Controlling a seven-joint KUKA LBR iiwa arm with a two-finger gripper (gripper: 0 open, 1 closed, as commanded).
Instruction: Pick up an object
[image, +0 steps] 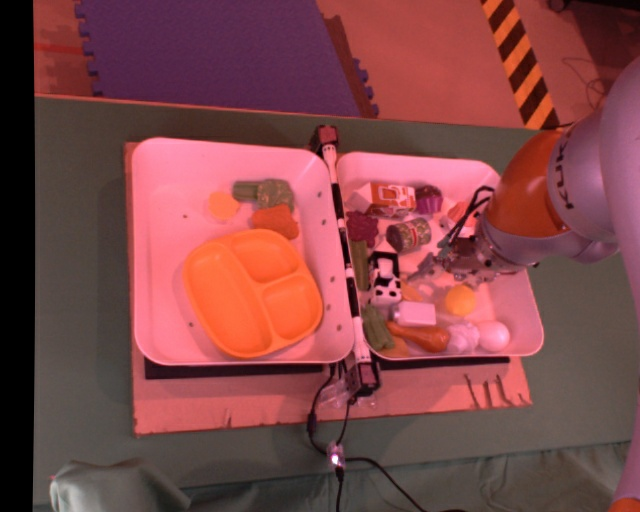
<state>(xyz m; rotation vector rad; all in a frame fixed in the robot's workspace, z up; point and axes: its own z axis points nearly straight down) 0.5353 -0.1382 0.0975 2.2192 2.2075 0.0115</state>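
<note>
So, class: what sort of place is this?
Probably a robotics lab: a grey and orange robot arm over two white bins of toy food, with hazard-striped tape on the floor.

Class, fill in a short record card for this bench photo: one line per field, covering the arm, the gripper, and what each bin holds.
arm: grey arm, over the right bin
gripper: gripper low among the toys
left bin: orange divided plate, green and orange toy pieces
right bin: crowded; cow toy, can, carrot, yellow ball
</note>
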